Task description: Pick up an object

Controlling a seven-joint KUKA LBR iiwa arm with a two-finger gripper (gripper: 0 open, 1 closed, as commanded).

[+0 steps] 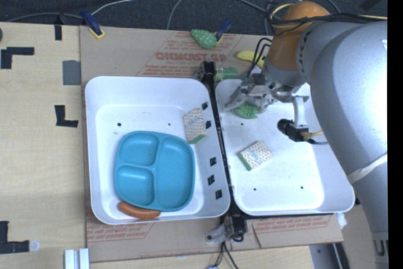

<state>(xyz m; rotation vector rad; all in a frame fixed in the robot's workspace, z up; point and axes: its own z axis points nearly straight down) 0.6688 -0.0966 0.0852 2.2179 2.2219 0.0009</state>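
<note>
My gripper (pixel 244 97) hangs low over the back left corner of the right bin (pixel 296 195), near the divider between the bins. A small green object (pixel 248 112) lies in that bin directly under and just in front of the gripper, partly covered by it. I cannot make out whether it is touched. A green-and-white sponge (pixel 255 154) lies further forward in the same bin. The left bin (pixel 101 135) holds a blue divided plate (pixel 154 170), an orange sausage-shaped piece (pixel 138 211) at its front edge, and a second sponge (pixel 195 125) by the divider.
Behind the bins on the cardboard lie a green item (pixel 203 38), a yellow piece (pixel 247 57) and a green piece (pixel 227 73) at the bin's back rim. Cables run along the back. My arm's grey bulk covers the right bin's right side.
</note>
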